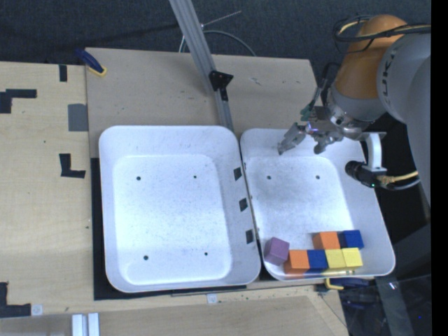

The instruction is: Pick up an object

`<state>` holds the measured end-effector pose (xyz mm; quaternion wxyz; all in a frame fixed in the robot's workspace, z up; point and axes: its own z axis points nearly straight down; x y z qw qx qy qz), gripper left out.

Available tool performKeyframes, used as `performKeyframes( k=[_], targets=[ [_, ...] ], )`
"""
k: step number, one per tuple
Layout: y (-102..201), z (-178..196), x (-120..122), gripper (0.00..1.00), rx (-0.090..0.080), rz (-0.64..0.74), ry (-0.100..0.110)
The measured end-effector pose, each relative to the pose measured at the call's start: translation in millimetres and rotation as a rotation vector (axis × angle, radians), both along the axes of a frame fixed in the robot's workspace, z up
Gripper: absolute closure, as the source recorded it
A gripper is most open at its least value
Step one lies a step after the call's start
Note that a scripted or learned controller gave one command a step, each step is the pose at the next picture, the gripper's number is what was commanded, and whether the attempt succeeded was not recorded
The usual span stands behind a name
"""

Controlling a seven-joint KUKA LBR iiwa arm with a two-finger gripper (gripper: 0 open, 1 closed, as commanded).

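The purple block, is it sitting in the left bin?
No, the purple block lies in the right bin, at its near edge beside the other blocks.

Fixed overhead slant onto both bins

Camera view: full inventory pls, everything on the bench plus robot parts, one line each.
Left bin: 1, white, left half of the bench, next to the right bin.
Right bin: 1, white, right half of the bench, holds the blocks.
Purple block: 1, purple, near-left corner of the right bin.
Orange blocks: 2, orange, along the right bin's near wall.
Blue blocks: 2, blue, same cluster.
Yellow blocks: 2, yellow, side by side in the front row of the cluster.
Metal bar: 1, grey, slanting from the top edge down to the gap between the bins.
Clip: 1, blue and yellow, far-left bench edge.
Arm: 1, grey with orange band, at the right.
Gripper: 1, open, above the right bin's far end, nothing between its fingers.
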<state>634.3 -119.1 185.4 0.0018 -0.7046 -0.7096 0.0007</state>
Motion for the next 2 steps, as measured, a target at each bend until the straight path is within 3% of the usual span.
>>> performKeyframes(
  k=[1, 2],
  targets=[
    [16.2, -56.3, 9.3, 0.00, -0.002, -0.005, 0.003],
    [51.2, 10.4, -38.7, 0.00, 0.001, -0.003, -0.005]
  ],
)
